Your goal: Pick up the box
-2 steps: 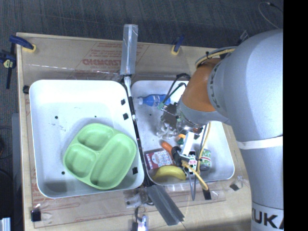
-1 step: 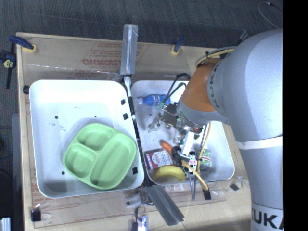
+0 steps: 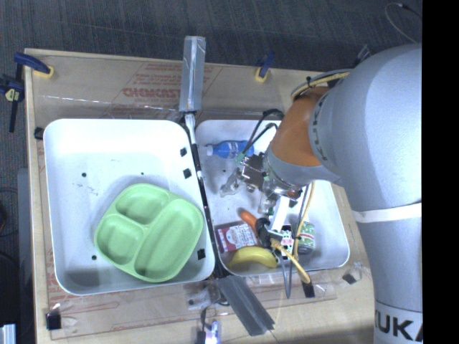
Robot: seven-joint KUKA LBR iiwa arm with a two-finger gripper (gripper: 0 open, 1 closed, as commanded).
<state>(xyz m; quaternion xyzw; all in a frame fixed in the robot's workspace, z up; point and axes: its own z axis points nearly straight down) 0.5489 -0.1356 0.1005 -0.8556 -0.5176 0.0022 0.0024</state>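
The box is a small dark red carton with a white label. It lies flat in the right bin, near the front left corner, just above a banana. My gripper hangs over the middle of that bin, left of the orange wrist band. It is above and behind the box, apart from it, with nothing seen in its grasp.
A green divided plate lies in the left bin. In the right bin are a clear bottle with a blue cap at the back, an orange carrot-like piece and a green can. The arm covers the bin's right part.
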